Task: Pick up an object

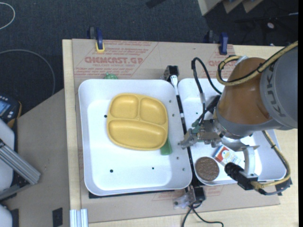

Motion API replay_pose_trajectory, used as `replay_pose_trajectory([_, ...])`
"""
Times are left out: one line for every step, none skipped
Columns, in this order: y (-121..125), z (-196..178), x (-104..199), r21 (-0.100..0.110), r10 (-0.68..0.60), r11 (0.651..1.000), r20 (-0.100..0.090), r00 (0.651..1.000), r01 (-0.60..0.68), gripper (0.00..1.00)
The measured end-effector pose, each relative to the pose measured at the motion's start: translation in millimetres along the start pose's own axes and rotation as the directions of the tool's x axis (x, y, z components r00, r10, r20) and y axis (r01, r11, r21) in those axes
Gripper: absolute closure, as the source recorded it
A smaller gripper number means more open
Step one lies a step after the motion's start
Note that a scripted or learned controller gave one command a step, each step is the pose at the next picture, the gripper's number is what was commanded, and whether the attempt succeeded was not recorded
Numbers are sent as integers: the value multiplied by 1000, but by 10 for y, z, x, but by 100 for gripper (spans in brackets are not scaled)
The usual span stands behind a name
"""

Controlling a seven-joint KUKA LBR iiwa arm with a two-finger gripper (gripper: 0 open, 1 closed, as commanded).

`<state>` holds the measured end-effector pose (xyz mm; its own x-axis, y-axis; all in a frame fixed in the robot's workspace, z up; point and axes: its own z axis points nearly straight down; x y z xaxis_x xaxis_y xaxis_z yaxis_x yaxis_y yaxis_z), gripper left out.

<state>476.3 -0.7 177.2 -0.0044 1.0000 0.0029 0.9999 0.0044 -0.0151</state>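
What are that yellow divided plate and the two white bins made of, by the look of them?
The yellow divided plate looks like moulded plastic: one even colour, rounded compartment walls and a soft, slightly glossy sheen. The left white bin and the right white bin also look like plastic, thin and smooth, with rounded corners and rolled rims; a coated metal cannot be ruled out from this view.

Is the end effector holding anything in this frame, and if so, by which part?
Cannot be told: the end effector sits low at the right bin's left edge, with nothing visibly between its fingers.
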Motion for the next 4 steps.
replay_pose_trajectory([30, -178, -35, -18, 6, 1000, 3, 1000, -6, 100])
replay_pose_trajectory([34, -276, -34, -20, 7, 1000, 3, 1000, -7, 100])
replay_pose_trajectory([44, -443, 681, -17, -4, 1000, 1, 1000, 4, 100])
replay_pose_trajectory([23, -1680, 850, -30, 0, 1000, -1, 1000, 0, 100])
